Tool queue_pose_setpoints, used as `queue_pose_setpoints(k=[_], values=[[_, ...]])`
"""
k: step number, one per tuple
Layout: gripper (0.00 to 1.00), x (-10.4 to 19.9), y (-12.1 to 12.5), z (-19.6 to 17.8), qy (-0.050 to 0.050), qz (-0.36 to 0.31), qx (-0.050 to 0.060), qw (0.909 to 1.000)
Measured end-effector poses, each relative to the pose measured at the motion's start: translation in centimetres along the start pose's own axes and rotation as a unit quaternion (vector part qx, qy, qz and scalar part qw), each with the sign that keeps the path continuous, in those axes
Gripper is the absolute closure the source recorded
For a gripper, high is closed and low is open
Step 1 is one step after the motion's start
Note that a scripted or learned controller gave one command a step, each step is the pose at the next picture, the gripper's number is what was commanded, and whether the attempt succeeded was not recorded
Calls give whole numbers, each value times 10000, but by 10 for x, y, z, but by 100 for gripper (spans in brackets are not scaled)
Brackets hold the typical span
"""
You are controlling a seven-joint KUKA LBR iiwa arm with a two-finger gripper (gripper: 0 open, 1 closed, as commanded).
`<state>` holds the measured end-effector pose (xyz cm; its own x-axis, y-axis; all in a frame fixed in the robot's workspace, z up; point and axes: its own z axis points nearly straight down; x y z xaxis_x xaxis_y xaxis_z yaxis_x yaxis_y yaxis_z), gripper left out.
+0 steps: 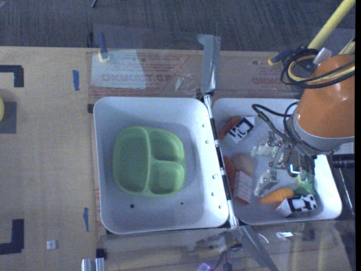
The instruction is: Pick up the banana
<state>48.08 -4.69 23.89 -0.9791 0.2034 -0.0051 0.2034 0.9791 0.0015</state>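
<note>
My gripper (275,161) hangs low inside the right bin (333,205), under the grey arm with its orange band (327,103). It sits over the bin's middle, just above an orange carrot (276,196) and right of a beige piece (243,162). The arm covers the bin's right part and whatever lies under it. Cables and metal parts blur the gripper's outline against the white floor.
The left bin (107,208) holds a green divided plate (149,161). In the right bin lie a black-and-white cow-patterned toy (299,205), another black-and-white item (241,129), a red-orange piece (228,126) and a red-and-white packet (242,186). A small green bit (306,178) is by the arm.
</note>
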Motion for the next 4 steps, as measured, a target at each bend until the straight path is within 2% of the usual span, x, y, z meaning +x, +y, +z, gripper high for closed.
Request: queue_pose_setpoints(k=[1,2,3,4], values=[[0,-11,-57,86,13,-1230,-2,9924],[0,-8,32,54,-9,-3000,-10,9539],[0,13,156,88,3,-3909,-16,9205],[0,-2,159,149,-41,-4406,-20,8977]])
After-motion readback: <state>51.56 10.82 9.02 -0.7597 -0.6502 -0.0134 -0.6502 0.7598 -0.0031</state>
